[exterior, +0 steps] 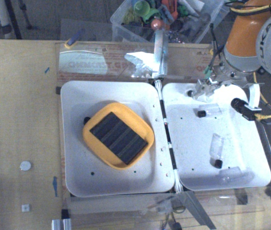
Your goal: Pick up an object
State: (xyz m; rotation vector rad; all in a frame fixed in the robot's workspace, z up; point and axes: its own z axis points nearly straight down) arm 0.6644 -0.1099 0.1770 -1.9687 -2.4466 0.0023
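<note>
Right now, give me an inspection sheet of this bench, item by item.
Surface: wooden bench bearing two shallow white bins, left bin and right bin.
Job's things: yellow square block with a dark ribbed top in left bin; clear plastic piece in right bin.
Clutter: small grey disc on bench.
Grippers: gripper over right bin's far edge; state unclear.
Cables: yellow cable by wrist.
Surroundings: clear tub of toys behind.

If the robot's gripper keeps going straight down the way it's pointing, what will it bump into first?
Probably the bare white floor of the right bin, near its back corner. The gripper points there. The small dark piece lies nearby, though depth is hard to judge.
</note>
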